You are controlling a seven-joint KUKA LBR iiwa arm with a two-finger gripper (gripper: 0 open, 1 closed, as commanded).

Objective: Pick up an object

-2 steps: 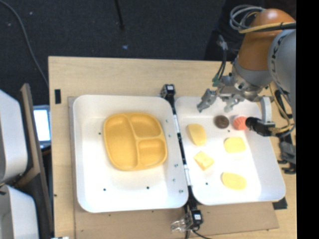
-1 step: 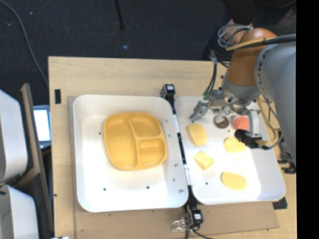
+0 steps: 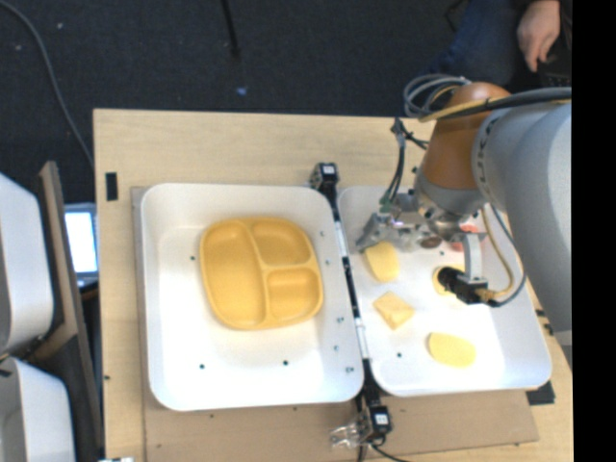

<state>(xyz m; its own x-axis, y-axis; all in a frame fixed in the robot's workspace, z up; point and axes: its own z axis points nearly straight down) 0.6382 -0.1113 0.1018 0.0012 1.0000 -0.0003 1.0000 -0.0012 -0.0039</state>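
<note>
Camera view: 3 yellow pcs [image 3: 383,261], 1 tray [image 3: 261,271].

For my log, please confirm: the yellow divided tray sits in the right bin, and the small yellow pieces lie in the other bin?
Not quite: the camera view shows the yellow divided tray in the left bin; the small yellow pieces lie in the other, right bin.
</note>
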